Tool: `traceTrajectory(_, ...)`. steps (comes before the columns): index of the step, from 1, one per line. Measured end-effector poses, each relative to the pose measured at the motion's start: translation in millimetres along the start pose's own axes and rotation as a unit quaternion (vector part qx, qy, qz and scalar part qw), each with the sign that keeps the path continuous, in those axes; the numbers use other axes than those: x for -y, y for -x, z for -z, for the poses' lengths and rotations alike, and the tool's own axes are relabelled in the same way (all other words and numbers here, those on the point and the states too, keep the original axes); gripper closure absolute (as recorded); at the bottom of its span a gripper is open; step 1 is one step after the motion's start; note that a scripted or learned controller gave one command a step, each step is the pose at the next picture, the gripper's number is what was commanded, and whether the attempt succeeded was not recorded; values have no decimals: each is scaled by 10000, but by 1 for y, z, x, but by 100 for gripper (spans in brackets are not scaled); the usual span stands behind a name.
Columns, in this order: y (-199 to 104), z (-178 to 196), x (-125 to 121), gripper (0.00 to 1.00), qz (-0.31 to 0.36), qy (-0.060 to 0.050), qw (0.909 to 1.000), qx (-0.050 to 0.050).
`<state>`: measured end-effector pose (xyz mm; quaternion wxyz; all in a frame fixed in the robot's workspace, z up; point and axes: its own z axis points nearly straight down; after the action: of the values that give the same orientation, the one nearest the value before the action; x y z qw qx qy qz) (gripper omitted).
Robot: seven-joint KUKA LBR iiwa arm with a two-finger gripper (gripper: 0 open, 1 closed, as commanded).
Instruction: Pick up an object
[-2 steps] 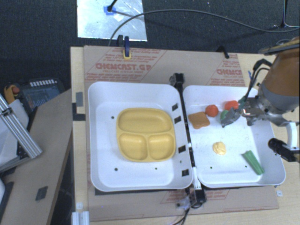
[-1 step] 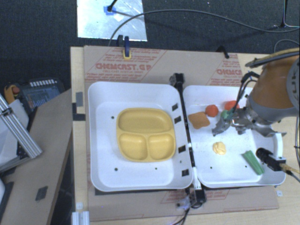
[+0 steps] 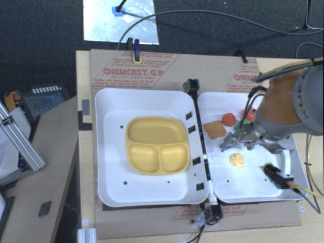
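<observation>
- While our gripper (image 3: 229,142) hangs low in the right bin (image 3: 253,194), we cannot tell its state.
- Nearby lie a yellow lump (image 3: 236,160) and a brown piece (image 3: 215,129).

We see the arm (image 3: 296,105) cut off by the right edge — it hides part of the right bin (image 3: 223,191), and the gripper (image 3: 234,138) looks blurred.

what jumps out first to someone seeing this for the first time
A yellow three-compartment tray sits in the middle of the left bin. In the right bin, the grey-and-orange arm's gripper hangs among a small red ball, a brown piece and a pale yellow lump.
</observation>
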<state>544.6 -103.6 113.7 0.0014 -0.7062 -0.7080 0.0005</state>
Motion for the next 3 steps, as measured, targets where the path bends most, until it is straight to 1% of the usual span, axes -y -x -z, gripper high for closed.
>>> traceTrajectory(1,0,-31,0,0,-9,4,10000,3)
traceTrajectory(2,0,-19,-1,100,-9,26,10000,8)
traceTrajectory(3,0,46,-2,100,7,51,10000,13)
